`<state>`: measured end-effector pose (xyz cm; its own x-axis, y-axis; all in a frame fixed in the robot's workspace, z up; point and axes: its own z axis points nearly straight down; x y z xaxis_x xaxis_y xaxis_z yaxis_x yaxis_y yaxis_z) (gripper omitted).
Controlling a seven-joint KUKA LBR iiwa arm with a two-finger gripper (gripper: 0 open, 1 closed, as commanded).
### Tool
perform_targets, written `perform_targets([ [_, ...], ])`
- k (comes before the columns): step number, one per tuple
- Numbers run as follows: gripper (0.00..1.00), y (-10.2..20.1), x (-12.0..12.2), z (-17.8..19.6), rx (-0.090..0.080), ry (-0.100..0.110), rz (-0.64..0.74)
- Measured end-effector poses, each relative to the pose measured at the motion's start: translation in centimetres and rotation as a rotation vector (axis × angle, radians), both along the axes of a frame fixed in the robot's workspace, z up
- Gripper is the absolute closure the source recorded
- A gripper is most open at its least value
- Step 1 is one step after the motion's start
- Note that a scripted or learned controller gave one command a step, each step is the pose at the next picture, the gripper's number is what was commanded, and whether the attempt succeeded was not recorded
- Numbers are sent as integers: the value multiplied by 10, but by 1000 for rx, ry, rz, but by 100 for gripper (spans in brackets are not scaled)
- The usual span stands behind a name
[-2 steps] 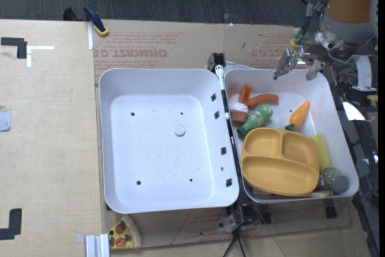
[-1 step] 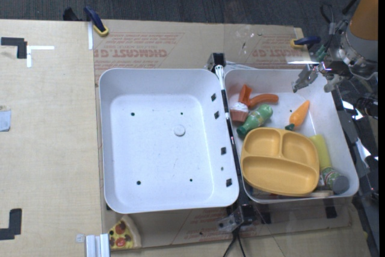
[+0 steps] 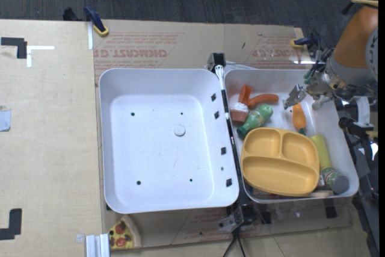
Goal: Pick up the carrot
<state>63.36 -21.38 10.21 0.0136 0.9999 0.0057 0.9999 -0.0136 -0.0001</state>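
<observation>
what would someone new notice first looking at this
Probably the big yellow divided plastic plate filling the front of the right-hand white bin, with toy food crowded behind it: a green bottle, a red-orange sausage and a small orange carrot. Next, the grey arm's gripper hanging just above that carrot at the bin's back right.

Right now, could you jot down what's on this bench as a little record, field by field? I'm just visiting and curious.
arm: grey arm reaching in from the right
gripper: gripper over the right bin, just above the carrot
carrot: carrot lying in the right bin, near its far right side
yellow tray: divided tray in the right bin's near half
green bottle: green bottle lying left of the carrot
left bin: left bin beside the right one
</observation>
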Motion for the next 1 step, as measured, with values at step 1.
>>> perform_targets([
  [1,100,-1,1,10,-4,-4,1],
])
